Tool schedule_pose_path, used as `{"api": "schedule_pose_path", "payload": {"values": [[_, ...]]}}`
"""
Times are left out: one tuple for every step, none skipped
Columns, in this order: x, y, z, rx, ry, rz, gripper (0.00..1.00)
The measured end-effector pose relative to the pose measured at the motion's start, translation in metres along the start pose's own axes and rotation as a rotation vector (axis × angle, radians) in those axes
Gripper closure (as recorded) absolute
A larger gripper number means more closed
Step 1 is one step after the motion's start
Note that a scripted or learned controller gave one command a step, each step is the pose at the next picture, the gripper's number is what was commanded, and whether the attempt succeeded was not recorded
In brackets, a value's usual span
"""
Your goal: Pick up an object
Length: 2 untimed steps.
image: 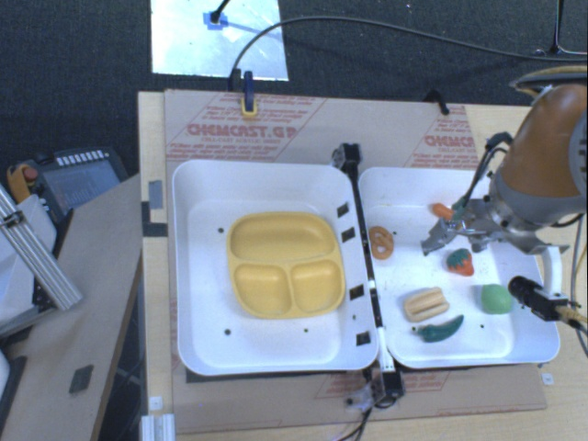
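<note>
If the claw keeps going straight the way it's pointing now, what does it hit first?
The claw points left and downward over the right bin. Its line seems to reach bare bin floor just short of the pretzel, which would be the first object beyond; depth from this slanted view is uncertain.

Left bin (197,274): divided tray (283,263) in middle. Right bin (514,338): pretzel (380,242) near left wall; strawberry (460,262) right of it; bun (425,303) in front, pepper (439,329) just before bun, ball (496,299) to right.

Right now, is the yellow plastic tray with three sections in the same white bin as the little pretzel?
No, the yellow three-section plastic tray lies in the left white bin, the small brown pretzel in the right one.
</note>
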State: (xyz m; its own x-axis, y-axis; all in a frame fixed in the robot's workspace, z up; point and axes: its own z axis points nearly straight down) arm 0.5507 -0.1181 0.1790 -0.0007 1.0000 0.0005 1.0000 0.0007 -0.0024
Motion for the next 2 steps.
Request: {"api": "schedule_pose_path", "payload": {"values": [[0.0,-0.001,0.063,0.001,0.001,0.0,0.0],[0.0,0.0,0.049,-0.005,-0.001,0.0,1.0]]}}
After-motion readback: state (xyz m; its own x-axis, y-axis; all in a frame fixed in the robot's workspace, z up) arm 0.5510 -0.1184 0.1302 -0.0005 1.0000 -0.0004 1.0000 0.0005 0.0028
